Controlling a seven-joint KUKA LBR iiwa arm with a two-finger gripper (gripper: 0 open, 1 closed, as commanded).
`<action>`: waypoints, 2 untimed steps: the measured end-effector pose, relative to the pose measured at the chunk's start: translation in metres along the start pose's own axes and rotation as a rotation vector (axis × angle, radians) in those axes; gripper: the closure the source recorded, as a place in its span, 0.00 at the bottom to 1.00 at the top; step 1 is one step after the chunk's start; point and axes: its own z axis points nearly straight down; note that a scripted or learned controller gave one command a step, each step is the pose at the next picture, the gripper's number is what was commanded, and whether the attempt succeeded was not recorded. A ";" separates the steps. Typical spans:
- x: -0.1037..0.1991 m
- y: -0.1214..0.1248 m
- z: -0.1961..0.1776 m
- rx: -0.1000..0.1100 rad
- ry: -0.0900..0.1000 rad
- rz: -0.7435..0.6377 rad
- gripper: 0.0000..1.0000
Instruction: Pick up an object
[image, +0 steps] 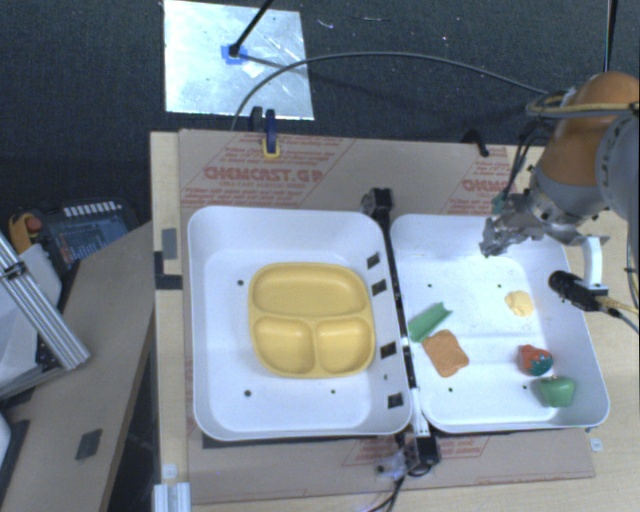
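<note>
Yellow plastic sectioned tray, glossy white bins, metal fingers state unclear

Hard to read in this view

Your arm runs off the right edge, so you see just its wrist end. The gripper is a small grey blur over the right bin; you cannot tell its fingertips apart. The orange-and-teal toy and pale yellow piece are too small to identify.
</note>
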 end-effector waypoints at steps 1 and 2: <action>-0.003 0.000 -0.045 0.001 0.000 0.001 1.00; -0.004 0.002 -0.111 -0.001 -0.001 0.000 1.00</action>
